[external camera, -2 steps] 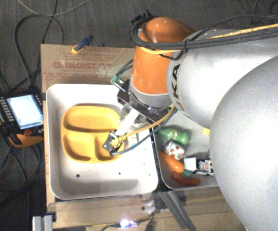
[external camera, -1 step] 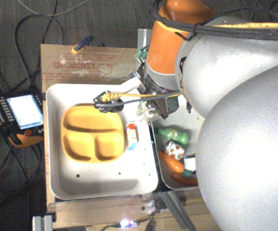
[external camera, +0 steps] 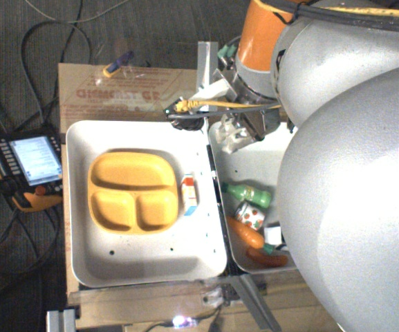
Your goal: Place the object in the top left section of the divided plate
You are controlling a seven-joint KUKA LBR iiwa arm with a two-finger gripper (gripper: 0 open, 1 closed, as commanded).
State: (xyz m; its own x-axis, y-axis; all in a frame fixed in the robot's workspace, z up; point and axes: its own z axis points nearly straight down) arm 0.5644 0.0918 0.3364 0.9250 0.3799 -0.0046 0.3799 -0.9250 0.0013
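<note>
A yellow divided plate [external camera: 133,191] lies in the left white bin [external camera: 76,206], with one long section and two smaller ones. A small white carton with red and blue print [external camera: 189,194] lies in that bin, right beside the plate's right edge. My gripper [external camera: 236,135] hangs over the far end of the right bin [external camera: 254,161], apart from the objects there. The right bin holds a green bottle [external camera: 252,195], a red-and-white can [external camera: 252,217], a carrot [external camera: 247,234] and a red item [external camera: 268,258], partly hidden under the arm.
The grey arm [external camera: 344,171] covers most of the right bin. A cardboard sheet [external camera: 116,92] lies behind the left bin. A handheld pendant with a lit screen [external camera: 30,161] sits to the left of the bench.
</note>
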